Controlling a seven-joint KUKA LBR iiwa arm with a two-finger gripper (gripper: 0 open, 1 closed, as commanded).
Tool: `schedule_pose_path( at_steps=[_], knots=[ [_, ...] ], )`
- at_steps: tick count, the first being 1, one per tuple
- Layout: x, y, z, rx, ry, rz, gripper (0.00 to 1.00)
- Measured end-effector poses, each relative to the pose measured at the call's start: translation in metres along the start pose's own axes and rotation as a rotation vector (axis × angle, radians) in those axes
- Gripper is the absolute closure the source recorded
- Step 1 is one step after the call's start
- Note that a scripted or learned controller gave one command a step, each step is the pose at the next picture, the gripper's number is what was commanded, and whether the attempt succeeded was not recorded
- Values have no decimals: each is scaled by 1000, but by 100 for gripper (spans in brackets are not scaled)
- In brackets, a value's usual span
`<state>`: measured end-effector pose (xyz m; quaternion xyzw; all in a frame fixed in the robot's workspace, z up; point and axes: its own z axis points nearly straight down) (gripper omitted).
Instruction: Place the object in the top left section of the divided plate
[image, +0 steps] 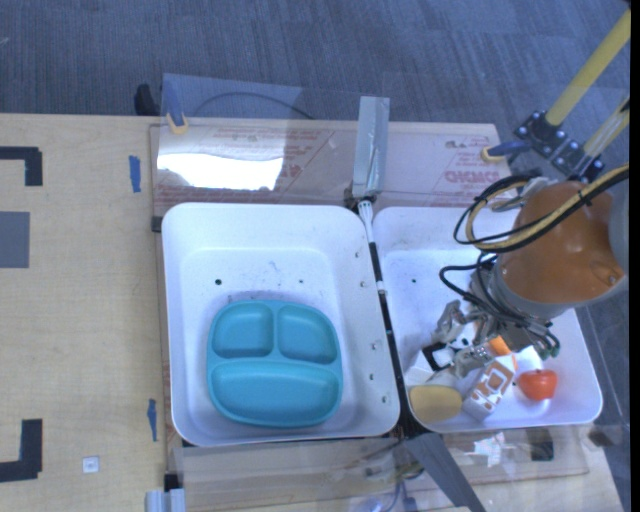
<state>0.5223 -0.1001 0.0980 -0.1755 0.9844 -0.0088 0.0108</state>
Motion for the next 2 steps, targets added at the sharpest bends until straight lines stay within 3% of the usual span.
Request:
schedule_pose_path(
  at_steps=[1,2],
  knots=[
    [16,0,0,-2,-17,-401,100],
    [3,2,0,-5,-11,-690,100]
  ],
)
